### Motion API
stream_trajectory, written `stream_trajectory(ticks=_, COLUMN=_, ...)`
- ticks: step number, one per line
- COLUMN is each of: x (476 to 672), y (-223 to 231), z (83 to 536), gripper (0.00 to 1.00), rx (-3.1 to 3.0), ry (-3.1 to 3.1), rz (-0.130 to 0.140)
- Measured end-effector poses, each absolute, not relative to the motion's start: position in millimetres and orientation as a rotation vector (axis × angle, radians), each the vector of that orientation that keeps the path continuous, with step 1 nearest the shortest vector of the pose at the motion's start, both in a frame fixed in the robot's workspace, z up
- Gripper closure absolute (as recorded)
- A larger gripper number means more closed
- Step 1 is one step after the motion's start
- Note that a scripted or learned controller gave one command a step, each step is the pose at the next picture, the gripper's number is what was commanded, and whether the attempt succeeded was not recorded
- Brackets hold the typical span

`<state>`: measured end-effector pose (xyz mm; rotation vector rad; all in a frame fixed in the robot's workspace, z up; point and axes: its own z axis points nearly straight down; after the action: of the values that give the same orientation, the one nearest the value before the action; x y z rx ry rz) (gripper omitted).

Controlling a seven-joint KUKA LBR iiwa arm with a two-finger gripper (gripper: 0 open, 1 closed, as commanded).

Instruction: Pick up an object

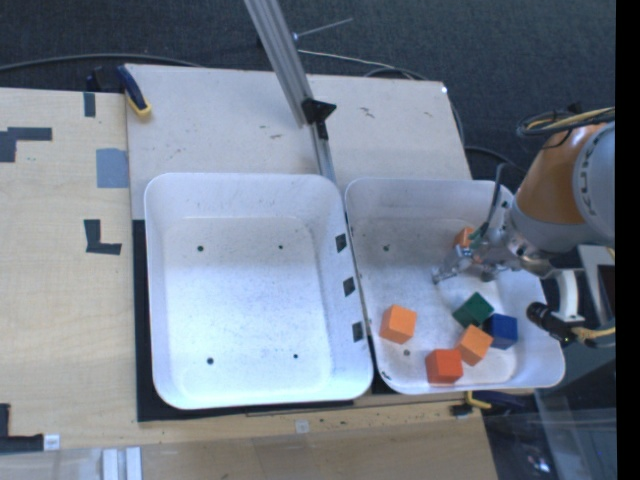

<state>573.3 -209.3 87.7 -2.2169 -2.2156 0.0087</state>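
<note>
You're at the approach step: gripper (455, 266) sits low in the right bin (420, 203), jaw state I can't tell, nothing visibly held; cubes cluster lower right, so next drop onto the green cube (473, 311) just below it.

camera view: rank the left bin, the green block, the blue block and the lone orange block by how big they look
1. left bin, by far the largest
2. lone orange block, green block and blue block: too alike to rank, and the green and blue overlap

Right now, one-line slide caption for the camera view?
Pincer low in the right bin, above a green block, blue block and three orange-red blocks.
</note>
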Motion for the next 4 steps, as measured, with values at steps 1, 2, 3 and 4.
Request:
stream_trajectory(ticks=1, x=652.6, y=-207.7, z=92.5, gripper=0.0, rx=-2.219, ry=-2.23, rz=-0.004)
stream_trajectory(ticks=2, x=649.4, y=-208.5, z=101.7, gripper=1.0, rx=-2.217, ry=-2.225, rz=0.006)
stream_trajectory(ticks=3, x=563.5, y=-147.4, z=96.4, gripper=1.0, rx=-2.225, ry=-2.228, rz=-0.005)
stream_trajectory(ticks=4, x=583.5, y=-73.8, z=196.3, gripper=1.0, rx=-2.215, ry=-2.233, rz=-0.009)
